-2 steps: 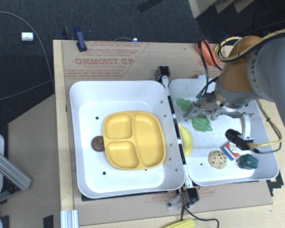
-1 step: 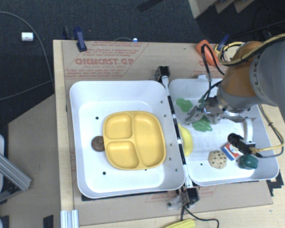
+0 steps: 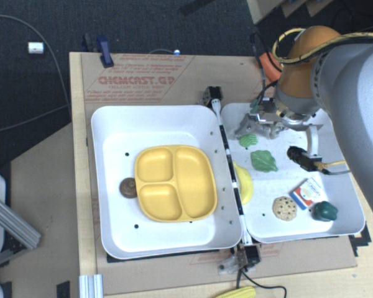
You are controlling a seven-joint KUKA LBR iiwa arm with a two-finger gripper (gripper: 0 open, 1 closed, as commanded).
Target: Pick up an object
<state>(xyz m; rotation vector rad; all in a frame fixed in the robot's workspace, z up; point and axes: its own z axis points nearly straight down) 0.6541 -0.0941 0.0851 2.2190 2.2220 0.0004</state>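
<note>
Two green leaves (image 3: 256,151) just below the pincer (image 3: 256,126), touching or apart unclear, its spread indiscernible.

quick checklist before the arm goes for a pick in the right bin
1. Gripper over the right bin: ok, it hangs at the bin's far left corner.
2. Something to pick close by: ok, a green leaf lies just below the gripper and a second leaf a little nearer.
3. Fingers open for the approach: cannot tell.
4. Gripper not already holding anything: cannot tell.
5. Leaf apart from its neighbours: ok, the cookie, small box and dark green piece lie at the near end.
6. Room by the divider: not ok, the near leaf sits close to the bin wall.
</note>
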